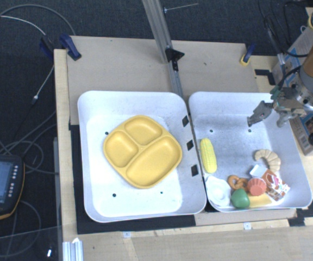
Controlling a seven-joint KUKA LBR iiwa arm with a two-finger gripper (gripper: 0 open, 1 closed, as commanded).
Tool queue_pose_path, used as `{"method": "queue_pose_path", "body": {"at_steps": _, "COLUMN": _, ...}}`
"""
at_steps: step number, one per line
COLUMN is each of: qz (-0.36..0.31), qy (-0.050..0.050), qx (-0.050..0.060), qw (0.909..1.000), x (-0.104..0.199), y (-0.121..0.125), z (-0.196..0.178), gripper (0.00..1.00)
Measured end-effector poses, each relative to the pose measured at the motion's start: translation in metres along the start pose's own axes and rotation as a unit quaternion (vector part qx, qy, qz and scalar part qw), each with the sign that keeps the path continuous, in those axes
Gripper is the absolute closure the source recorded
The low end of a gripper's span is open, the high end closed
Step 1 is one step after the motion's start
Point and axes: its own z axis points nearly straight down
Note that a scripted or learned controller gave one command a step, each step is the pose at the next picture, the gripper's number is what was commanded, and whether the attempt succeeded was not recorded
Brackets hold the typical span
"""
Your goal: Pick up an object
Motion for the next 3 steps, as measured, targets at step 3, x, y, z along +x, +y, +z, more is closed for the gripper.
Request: {"method": "queue_pose_path", "body": {"at_steps": 3, "qz": 0.001, "qy": 0.001, "qx": 0.003, "qw": 1.0000, "x": 0.011, "y": -0.001, "z": 0.090, "gripper": 0.00}}
